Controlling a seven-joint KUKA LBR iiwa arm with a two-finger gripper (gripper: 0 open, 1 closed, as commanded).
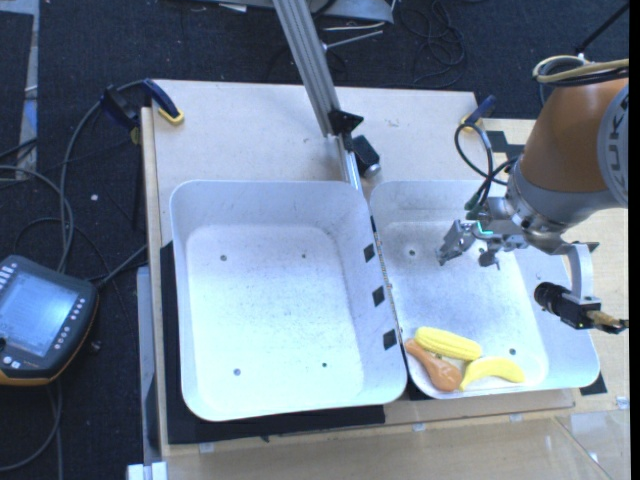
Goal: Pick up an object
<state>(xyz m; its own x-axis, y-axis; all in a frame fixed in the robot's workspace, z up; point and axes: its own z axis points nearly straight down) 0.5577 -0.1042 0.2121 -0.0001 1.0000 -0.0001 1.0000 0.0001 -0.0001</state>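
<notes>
the left shallow white plastic bin (pixel 200 268) holds nothing to pick from, so the work lies in the right shallow white plastic bin (pixel 560 363) beside it, the two meeting along a raised shared edge in the middle of the pale wooden bench (pixel 260 133). three small toy pieces sit bunched at the right bin's near edge, toward its near-left corner: an orange carrot-shaped plastic toy (pixel 436 365) closest to the shared edge, a yellow corn-cob-shaped plastic toy (pixel 448 343) lying across just behind it and apparently touching it, and a yellow banana-shaped plastic toy (pixel 494 371) just to the right. the grey two-finger gripper (pixel 458 243) hangs over the far half of that bin, well apart from the cluster, with nothing visibly between its fingers; the spread of the fingers is too small and dark to judge, so it cannot be told. to do the pick well, the arm would likely travel toward the near edge, choose the banana-shaped piece since it has the most free room around it, align the fingers across its narrow width, and descend squarely so the neighbouring pieces and the bin wall are not nudged.
</notes>
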